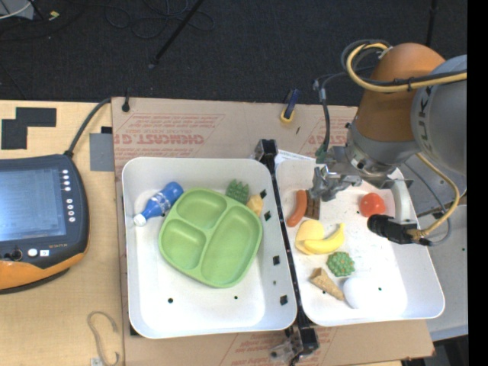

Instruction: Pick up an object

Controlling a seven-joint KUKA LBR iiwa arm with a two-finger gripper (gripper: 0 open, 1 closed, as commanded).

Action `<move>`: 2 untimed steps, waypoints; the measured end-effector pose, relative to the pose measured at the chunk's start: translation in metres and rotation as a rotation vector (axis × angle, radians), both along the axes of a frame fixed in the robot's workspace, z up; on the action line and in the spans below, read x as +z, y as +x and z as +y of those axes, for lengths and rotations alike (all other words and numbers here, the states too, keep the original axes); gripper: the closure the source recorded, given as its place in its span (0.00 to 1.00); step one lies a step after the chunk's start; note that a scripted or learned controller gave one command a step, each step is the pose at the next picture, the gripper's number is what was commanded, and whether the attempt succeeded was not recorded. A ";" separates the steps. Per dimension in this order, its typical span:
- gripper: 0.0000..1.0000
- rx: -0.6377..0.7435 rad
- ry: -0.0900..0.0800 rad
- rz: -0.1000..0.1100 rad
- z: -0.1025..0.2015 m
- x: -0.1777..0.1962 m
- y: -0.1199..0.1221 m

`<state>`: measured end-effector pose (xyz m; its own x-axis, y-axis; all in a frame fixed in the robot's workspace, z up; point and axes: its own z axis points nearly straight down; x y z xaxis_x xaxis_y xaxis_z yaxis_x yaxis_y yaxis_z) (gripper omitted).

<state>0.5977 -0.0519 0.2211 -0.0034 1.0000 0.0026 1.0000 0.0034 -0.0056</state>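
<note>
- Hot dog toy [296,207] lying in the right bin [427,296], near its upper left corner, slanted, just below and left of the pincer [323,183].
- Pincer hovering over the upper part of the right bin, pointing down and left; open or closed: cannot tell, and nothing seen between its tips.
- Banana [326,241] just right of and below the hot dog toy, resting against a yellow rounded piece [307,230].
- Red tomato-like ball [372,203] further right, near a black cylindrical part [387,228] of the arm.
- Green broccoli-like piece [341,263] below the banana; tan wedge [326,284] and white rounded object [358,291] lower still, close together.
- Grey arm with orange band [396,90] reaching in from the right, cables looping around it.
- Left bin [145,311] holding a green divided plate [211,237], tilted and taking up most of the middle.
- Blue and white bottle [158,203] lying at the plate's upper left edge.
- Dark green bumpy piece [238,191] and small yellow piece [255,203] at the plate's upper right edge.
- Both bins side by side on cardboard [191,132] on the table.
- Handheld screen pendant [34,212] with orange underside well to the left of the bins.
</note>
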 end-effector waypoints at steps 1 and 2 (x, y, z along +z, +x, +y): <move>1.00 0.000 0.000 0.000 0.040 0.005 -0.030; 1.00 0.001 0.000 -0.001 0.088 0.000 -0.034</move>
